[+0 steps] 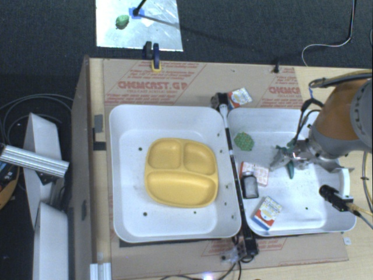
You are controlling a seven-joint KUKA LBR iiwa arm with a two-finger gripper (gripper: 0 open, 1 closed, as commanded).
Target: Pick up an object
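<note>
- Hovering low in my right bin (pixel 335 223), the pincer (pixel 289 157) looks spread open, gripping nothing.
- Left bin (pixel 125 156) holds a yellow divided plate (pixel 180 172).
- Right bin: green object (pixel 243 140), small packets (pixel 254 174), black item (pixel 250 186), carton (pixel 266 211).

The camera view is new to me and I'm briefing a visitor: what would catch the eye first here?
The yellow divided plate stands out, lying in the middle of the left bin. In the right bin, the gripper hangs over bare floor, with a green lump to its left and small packets near the bins' divider. The arm's orange band glows at the right edge.
</note>
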